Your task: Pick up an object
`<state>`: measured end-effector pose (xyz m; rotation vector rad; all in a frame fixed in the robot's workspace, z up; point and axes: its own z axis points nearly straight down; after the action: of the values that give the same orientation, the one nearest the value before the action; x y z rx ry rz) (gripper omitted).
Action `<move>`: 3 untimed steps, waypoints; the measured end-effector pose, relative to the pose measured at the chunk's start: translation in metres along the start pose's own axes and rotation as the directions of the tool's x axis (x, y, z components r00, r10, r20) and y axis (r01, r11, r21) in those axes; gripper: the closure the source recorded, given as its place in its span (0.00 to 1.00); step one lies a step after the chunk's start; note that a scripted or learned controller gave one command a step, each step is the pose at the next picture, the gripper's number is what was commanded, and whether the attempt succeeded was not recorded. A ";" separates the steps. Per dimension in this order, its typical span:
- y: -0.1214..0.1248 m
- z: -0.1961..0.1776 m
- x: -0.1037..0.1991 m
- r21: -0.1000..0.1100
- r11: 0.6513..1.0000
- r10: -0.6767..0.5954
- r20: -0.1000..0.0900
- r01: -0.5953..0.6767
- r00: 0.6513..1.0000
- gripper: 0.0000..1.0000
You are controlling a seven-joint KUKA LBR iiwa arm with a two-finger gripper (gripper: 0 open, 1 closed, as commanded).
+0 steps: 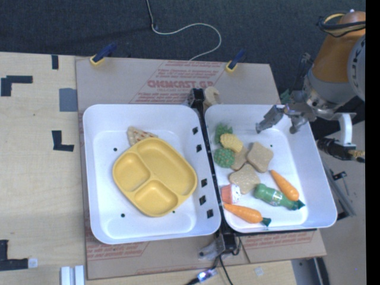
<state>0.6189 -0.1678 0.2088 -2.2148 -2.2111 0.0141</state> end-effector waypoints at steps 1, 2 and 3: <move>0.003 -0.008 0.000 -0.013 1.000 -0.003 0.002 0.003 1.000 0.00; 0.011 0.052 0.002 -0.010 1.000 -0.005 0.003 0.005 1.000 0.00; 0.005 0.109 0.005 -0.016 1.000 -0.002 0.003 0.002 1.000 0.00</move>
<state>0.6221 -0.1622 0.0996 -2.2217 -2.2226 0.0002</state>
